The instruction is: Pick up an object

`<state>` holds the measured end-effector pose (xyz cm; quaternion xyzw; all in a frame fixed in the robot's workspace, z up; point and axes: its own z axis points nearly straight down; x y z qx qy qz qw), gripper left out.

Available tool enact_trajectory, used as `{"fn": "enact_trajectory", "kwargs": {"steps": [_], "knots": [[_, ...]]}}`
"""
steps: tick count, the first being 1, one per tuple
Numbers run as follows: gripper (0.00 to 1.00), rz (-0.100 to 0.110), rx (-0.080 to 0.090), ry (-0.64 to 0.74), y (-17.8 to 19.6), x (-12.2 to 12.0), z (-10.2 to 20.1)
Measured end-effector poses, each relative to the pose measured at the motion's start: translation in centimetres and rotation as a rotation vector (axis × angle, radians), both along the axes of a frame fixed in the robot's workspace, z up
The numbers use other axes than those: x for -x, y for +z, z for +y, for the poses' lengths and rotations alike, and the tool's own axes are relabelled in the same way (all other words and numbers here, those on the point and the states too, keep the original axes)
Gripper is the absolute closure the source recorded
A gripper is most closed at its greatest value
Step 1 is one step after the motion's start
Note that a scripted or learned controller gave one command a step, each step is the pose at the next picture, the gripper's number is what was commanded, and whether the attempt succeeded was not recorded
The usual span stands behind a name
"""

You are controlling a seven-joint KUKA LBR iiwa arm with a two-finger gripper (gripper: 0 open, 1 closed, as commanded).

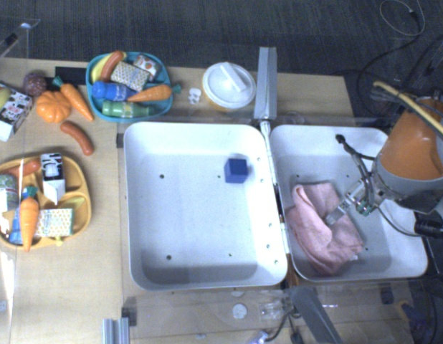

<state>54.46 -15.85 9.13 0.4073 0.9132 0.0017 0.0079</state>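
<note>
Pink cloth lies crumpled in the right bin, against its left wall; the pincer touches its right edge, grip unclear. Blue cube sits alone in the roomy left bin.

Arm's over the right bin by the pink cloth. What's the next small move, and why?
Probably lower the hand a little onto the pink cloth and close on a fold. The hand sits at the cloth's right edge in the right bin, with nothing seen between its fingers, while the blue cube lies away in the left bin.
</note>
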Motion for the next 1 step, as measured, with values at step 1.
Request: {"fn": "enact_trajectory", "kwargs": {"steps": [1], "knots": [[1.0, -0.007, -0.002, 0.001, 1.18, -0.31, 0.27]]}}
